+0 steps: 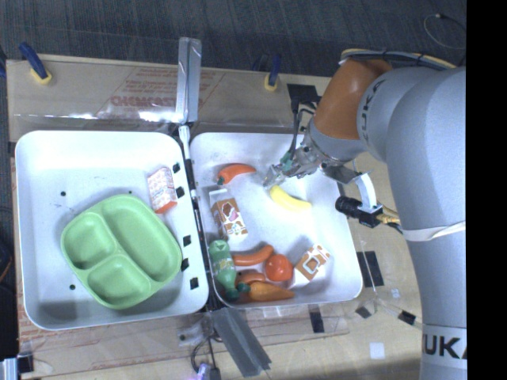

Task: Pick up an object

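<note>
- I'm watching the gripper [279,174] hovering in the right bin [333,283], just above one banana [290,199]; I cannot tell its finger state.
- I'm counting two cartons [228,216] there, one tomato [278,267].
- One green tray [119,249] is lying in the left bin [47,157].

Two bins side by side on tabletop [95,85]. Left bin [40,236]: divided plate [119,249] front-centre, small carton [162,188] just behind it by the right wall. Right bin [337,236]: claw [282,172] at rear, banana [289,199] just beside it, pepper [235,172] to its left, carton [228,217] centre-left, bottle [223,265], sausage [253,255], tomato [278,267], carrot [265,292], another carton [312,263] clustered at front.
</note>
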Robot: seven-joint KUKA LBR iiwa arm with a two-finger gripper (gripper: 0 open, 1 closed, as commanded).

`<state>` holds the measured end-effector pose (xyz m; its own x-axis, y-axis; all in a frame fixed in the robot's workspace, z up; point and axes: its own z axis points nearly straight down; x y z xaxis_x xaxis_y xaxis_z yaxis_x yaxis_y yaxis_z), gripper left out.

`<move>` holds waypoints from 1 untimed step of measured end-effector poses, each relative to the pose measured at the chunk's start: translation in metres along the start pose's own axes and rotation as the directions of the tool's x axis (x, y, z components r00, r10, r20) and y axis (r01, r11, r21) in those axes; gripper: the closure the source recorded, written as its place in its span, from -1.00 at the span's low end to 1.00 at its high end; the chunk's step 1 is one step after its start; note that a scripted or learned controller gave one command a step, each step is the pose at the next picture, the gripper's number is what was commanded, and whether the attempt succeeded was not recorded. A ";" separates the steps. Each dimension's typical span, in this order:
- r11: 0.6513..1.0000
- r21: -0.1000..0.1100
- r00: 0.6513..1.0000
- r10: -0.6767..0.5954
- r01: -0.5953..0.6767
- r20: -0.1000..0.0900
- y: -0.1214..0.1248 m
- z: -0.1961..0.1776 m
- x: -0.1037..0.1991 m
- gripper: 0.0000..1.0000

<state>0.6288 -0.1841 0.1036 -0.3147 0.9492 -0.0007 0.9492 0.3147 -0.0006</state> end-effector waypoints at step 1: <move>0.997 -0.002 0.997 0.073 -0.073 0.001 0.019 0.011 0.021 1.00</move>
<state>0.6407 -0.1581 0.0925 -0.2449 0.9695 -0.0016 0.9695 0.2449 0.0018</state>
